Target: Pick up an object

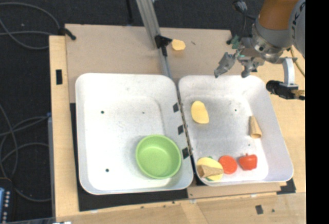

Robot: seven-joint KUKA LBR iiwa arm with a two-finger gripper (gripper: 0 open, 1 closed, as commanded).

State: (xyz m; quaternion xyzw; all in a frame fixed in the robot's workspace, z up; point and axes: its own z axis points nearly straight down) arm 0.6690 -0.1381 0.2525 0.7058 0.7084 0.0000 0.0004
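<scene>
Tan bench (118,48) with two white bins (123,99), dark cable-strewn floor (31,7)

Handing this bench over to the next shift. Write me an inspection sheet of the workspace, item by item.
Surface: brown bench bearing a left white bin and a right white bin side by side.
Job's things: in the right bin, a yellow oval piece, a tan wedge, a red tomato, a red pepper and a yellow and tan piece at the front corner.
Clutter: green bowl in the left bin; small yellow piece on the bench behind the bins.
Grippers: gripper open, above the right bin's far rim, holding nothing.
Cables: loose cables on the dark floor to the left.
Surroundings: slanted metal rail rising behind the bins.
</scene>
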